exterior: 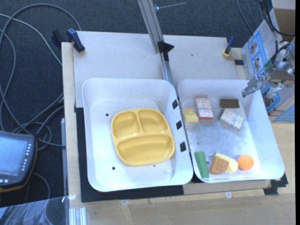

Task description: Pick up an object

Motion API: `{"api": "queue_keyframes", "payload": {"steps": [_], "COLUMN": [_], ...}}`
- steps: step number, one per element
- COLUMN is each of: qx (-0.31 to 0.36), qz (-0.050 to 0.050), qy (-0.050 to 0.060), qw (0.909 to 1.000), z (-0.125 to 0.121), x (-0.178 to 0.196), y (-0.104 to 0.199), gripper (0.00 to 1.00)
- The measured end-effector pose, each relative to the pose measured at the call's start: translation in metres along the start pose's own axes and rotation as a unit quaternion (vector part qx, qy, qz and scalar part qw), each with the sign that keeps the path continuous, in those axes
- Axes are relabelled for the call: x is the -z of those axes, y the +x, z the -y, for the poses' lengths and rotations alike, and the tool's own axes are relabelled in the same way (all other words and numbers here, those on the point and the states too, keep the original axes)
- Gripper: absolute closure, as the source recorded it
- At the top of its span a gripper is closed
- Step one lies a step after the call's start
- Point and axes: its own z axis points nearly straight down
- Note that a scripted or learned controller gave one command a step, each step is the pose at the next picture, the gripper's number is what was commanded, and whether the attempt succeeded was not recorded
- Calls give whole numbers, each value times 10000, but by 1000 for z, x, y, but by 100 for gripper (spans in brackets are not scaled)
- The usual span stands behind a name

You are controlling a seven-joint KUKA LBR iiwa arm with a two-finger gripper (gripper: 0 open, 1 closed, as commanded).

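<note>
The right bin (267,139) holds several small objects. Along its back lie a yellow block (190,115), a red and white box (204,108), a brown block (229,103) and a speckled white box (231,119). At its front are a green cylinder (201,163), a waffle-patterned piece (218,164) on a yellow item, and an orange ball (245,162). My gripper (255,84) hangs over the bin's back right rim, above and right of the brown block, touching nothing. A yellow divided plate (142,136) lies in the left bin (93,125).
A slanted metal pole (150,18) rises from between the bins at the back. Clamps sit at the bench's back corners, blue (75,39) and yellow (228,50). Printed boxes (258,50) stand close behind my arm. Cables and a pendant (14,161) lie at left.
</note>
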Motion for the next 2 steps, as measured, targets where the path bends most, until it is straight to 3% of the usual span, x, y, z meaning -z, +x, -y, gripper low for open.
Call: {"api": "queue_keyframes", "payload": {"steps": [1, 2], "qx": [1, -9], "qz": [1, -5], "qy": [2, 24], "qw": [10000, 10000], "z": [0, 3], "x": [0, -60], "y": [0, -7], "gripper": [0, 0]}}
